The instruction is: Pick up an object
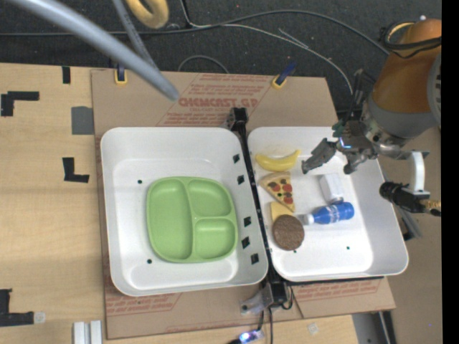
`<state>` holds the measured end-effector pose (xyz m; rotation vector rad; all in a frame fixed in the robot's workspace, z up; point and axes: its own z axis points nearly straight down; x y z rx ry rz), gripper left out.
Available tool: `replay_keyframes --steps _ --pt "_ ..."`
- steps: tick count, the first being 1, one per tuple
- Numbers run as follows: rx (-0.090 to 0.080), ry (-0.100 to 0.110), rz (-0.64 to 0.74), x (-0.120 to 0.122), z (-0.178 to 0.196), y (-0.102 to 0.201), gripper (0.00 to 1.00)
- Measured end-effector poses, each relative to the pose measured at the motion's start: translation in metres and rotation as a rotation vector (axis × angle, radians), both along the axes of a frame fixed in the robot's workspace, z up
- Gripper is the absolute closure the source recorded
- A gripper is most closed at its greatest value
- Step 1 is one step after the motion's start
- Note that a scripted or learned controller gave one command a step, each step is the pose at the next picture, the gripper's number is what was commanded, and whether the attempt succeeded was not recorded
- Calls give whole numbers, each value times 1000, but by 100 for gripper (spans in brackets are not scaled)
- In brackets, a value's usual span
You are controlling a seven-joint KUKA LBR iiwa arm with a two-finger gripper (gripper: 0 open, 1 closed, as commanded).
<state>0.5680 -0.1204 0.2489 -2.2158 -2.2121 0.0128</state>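
Two white bins side by side on a cardboard sheet (215, 102) over a pale wooden bench (43, 206).

Left bin (122, 149): one green divided plate (191, 218). Right bin (373, 256): banana (277, 160), pizza slice (279, 190), yellow block (280, 211), brown disc (288, 232), blue bottle (329, 214), white cylinder (331, 187). Gripper (331, 156) hovers over the right bin's upper part near the banana, jaws spread, nothing between them. Dark floor with cables (215, 27) behind the bench.
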Motion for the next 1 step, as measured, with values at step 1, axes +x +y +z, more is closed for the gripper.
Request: replay_keyframes --steps 1 --pt "-1 -11 3 2 6 0 0"
